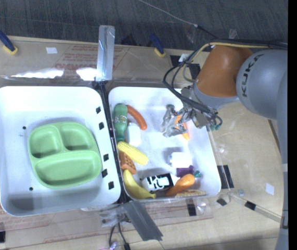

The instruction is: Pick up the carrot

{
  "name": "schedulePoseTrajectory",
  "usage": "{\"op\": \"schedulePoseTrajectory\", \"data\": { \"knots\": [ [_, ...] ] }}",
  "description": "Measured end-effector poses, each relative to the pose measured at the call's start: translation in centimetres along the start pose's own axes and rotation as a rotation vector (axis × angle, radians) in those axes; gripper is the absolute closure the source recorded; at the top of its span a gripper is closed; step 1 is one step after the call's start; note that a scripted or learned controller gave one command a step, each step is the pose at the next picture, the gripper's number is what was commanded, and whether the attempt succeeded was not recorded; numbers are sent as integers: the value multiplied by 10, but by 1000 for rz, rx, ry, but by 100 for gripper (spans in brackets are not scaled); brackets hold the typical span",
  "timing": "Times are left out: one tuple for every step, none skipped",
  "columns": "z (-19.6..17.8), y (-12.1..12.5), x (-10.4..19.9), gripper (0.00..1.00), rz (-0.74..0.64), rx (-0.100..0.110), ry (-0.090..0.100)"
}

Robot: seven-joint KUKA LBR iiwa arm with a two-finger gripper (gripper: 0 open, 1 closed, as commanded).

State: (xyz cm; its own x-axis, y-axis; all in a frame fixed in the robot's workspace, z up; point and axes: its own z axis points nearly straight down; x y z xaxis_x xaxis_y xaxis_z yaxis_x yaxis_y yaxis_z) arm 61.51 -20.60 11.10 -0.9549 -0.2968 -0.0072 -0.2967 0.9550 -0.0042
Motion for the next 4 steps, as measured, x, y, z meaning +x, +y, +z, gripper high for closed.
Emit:
{"op": "schedulePoseTrajectory", "data": {
  "knots": [
    [0, 0, 0, 0, -1, 0, 0],
    [-11, 1, -2, 100, -6, 2, -3],
    [-11, 1, -2, 0, -7, 2, -3],
    [18, -5, 0, 0, 256, -3, 7]
  ]
}}
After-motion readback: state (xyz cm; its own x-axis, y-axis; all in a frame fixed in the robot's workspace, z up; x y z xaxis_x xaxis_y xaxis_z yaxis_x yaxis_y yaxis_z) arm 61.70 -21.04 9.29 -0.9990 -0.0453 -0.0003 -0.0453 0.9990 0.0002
